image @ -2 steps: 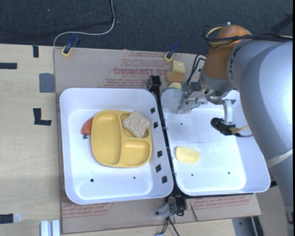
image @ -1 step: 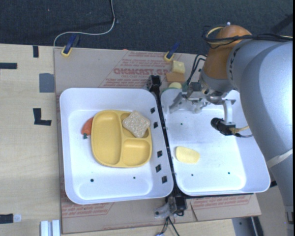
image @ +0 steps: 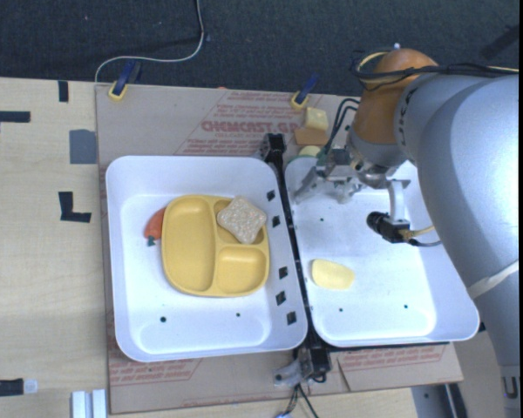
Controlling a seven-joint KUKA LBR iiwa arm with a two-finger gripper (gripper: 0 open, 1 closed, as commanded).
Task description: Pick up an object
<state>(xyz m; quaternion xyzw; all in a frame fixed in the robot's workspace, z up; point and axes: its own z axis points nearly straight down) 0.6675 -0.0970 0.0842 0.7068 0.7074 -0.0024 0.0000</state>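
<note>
A yellow divided tray (image: 211, 255) is seen in the left bin (image: 126, 277), with a tan speckled block (image: 242, 219) resting on its upper right corner and an orange-red item (image: 154, 223) tucked at its left edge. A pale yellow piece (image: 331, 274) lies alone in the right bin (image: 401, 320), well apart from the gripper (image: 336, 177), which is held low over that bin's upper left corner. Whether anything is grasped cannot be told. Small blocks (image: 313, 126) are seen just beyond the bins on the cardboard-covered counter (image: 35, 259); dark carpet (image: 87, 16) lies behind.

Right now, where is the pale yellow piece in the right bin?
The pale yellow piece lies on the floor of the right bin, near its left wall beside the divider, below and left of the gripper.
</note>
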